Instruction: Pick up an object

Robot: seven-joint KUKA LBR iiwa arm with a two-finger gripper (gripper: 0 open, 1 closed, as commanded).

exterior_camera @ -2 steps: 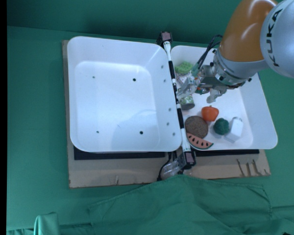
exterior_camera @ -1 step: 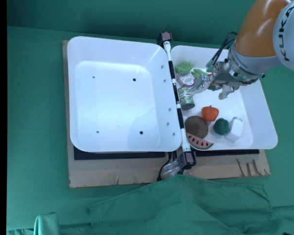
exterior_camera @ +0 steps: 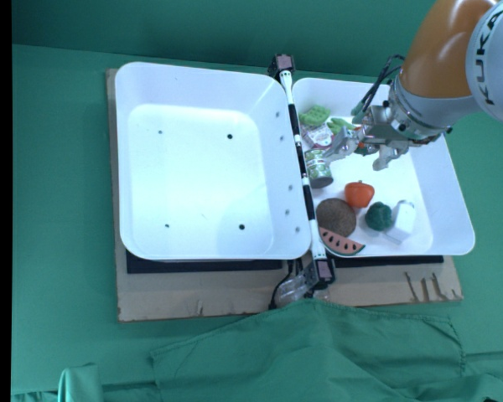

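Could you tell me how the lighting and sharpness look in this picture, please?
Camera view: even light with a green-blue cast; the left bin floor glares bright white; the gripper looks slightly soft; small items such as the watermelon slice stay sharp enough to recognise.

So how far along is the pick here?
Done: the arm has reached over the right bin. In hand: the gripper sits low among the items in the upper part; no object visibly held. Left: grasp and lift; the orange pepper and watermelon slice lie untouched.

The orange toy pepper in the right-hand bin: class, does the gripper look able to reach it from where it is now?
Probably yes. The orange pepper sits uncovered just below the gripper, with open space above it; the brown disc and green toy lie close beside it.
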